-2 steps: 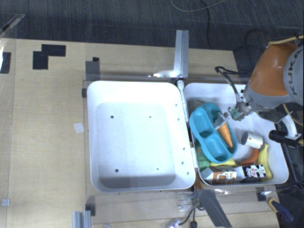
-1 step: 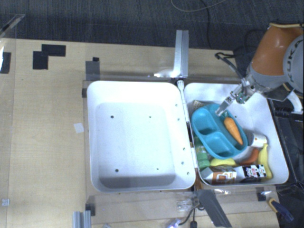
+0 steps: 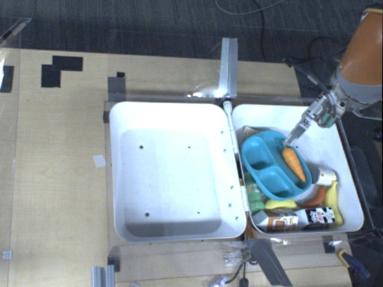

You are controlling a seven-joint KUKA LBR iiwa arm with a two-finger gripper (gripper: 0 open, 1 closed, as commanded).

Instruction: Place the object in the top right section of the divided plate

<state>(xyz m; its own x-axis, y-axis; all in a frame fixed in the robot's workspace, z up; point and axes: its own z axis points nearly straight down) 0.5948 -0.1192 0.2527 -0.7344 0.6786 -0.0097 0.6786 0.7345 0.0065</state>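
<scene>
A carrot lies in the right-hand section of a blue divided plate, its narrow end pointing up toward the gripper, whose thin tip hangs just above that end of the carrot; whether the pincer is released or clenched cannot be told from this angle. The plate sits tilted in the right bin, one of two shallow white bins set side by side on a pale wooden bench, with dark carpet beyond and a thin cable looped across it. The left bin shows bare white floor with a few small dark dots. The arm, grey with an orange band, reaches in from the right edge. Crowded around the plate's lower rim are a green item, a yellow banana-shaped piece, a small printed box, a dark packet and a white and orange bottle, all pressed close against one another along the bin's near wall. A metal post stands upright behind the seam between the bins.
</scene>
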